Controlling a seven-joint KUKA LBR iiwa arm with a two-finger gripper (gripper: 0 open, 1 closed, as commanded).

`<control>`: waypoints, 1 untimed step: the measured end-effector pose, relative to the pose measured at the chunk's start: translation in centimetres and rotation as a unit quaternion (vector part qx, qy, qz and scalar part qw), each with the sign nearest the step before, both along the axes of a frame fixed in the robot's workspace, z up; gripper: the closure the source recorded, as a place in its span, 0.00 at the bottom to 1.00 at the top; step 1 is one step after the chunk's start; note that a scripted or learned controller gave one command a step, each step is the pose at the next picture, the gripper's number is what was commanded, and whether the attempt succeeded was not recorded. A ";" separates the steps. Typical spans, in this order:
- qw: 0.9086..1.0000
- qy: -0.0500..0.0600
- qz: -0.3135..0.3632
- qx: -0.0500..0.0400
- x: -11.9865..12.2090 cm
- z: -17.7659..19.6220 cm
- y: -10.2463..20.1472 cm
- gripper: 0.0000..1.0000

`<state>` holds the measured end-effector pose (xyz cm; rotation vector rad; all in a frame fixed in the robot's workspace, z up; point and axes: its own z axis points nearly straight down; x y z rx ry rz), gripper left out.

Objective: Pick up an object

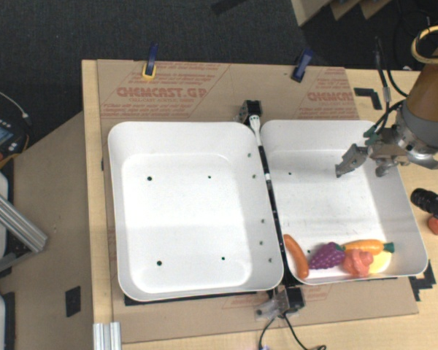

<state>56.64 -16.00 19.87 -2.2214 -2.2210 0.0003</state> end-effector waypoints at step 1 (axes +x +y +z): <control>1.000 0.005 0.000 0.003 -6.4 -5.9 4.9 0.00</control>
